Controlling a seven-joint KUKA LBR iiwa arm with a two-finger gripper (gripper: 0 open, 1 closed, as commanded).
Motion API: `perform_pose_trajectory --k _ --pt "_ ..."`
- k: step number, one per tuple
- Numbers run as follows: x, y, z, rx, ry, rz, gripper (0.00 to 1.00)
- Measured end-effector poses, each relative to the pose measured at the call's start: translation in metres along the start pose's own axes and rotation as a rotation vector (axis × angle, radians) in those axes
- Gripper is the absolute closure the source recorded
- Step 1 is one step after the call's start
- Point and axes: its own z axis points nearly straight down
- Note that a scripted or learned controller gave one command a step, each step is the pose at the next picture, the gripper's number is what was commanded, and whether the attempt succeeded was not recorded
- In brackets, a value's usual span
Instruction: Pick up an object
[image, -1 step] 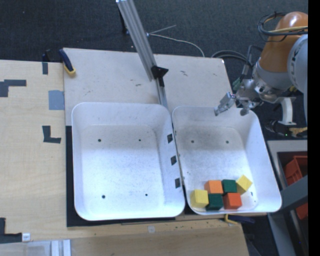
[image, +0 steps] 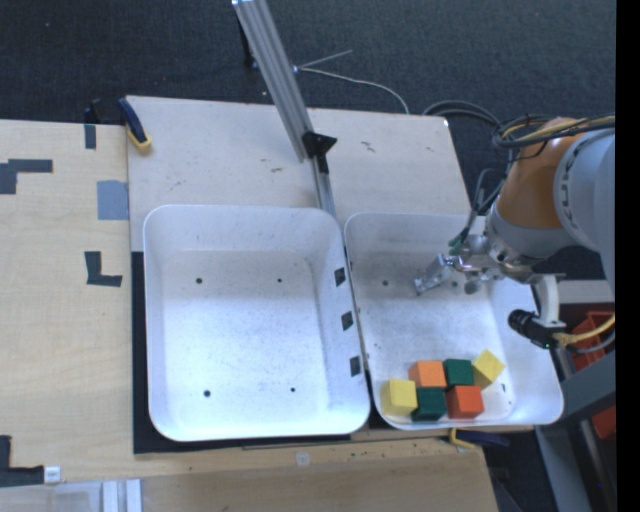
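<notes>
While our arm (image: 545, 195) reaches in from the right, we have our hand (image: 432, 281) low over the upper part of the right bin (image: 400, 235), and we see nothing between its fingers. They look drawn fairly near together, though they are small at this slant and we cannot tell for sure how wide they stand, so we leave that open.

As we judge it, the task has hardly begun: no object is lifted. What we could pick lies clustered at the near end of the right bin, well apart from our hand. We count a yellow block (image: 399, 395) at the left of the cluster, an orange block (image: 430, 373) beside it, a dark green block (image: 459, 371) next along, and another yellow block (image: 488, 367) at the right. In front sit a second green block (image: 431, 402) and a red-orange block (image: 466, 401). They touch or nearly touch one another, which we think will make it awkward to close on one cleanly.

What is left, then, is nearly everything: bring our hand across to the cluster, settle on one block, close on it and raise it. The left bin (image: 160, 300) holds none of these blocks.

As for writing, we read no brand, label or lettering anywhere; the desk (image: 60, 330) carries only some dark tape marks.
</notes>
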Motion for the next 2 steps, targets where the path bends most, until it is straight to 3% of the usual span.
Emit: perform_pose_trajectory --k 1,2 --pt "-0.011 0.062 0.024 -0.012 -0.002 -0.004 0.00" --pt "-0.011 0.080 0.022 0.006 0.000 0.000 0.00"
